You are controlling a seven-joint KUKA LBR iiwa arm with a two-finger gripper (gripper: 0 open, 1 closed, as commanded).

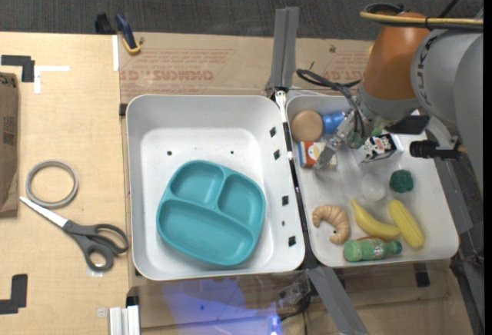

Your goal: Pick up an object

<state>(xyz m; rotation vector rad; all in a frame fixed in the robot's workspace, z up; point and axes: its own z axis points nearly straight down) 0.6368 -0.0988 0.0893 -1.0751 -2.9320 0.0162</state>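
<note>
The pincer [344,143] hangs low in the right bin [430,249], and I can't make out what its tips are doing. Right beside it sit a red-and-white carton [309,153] and a tan ball [307,125]; a small black-and-white box [379,147] lies on its other side. Further off toward the near rim are a croissant [332,220], banana [372,221], corn cob [406,222] and green bottle [370,250].
</note>
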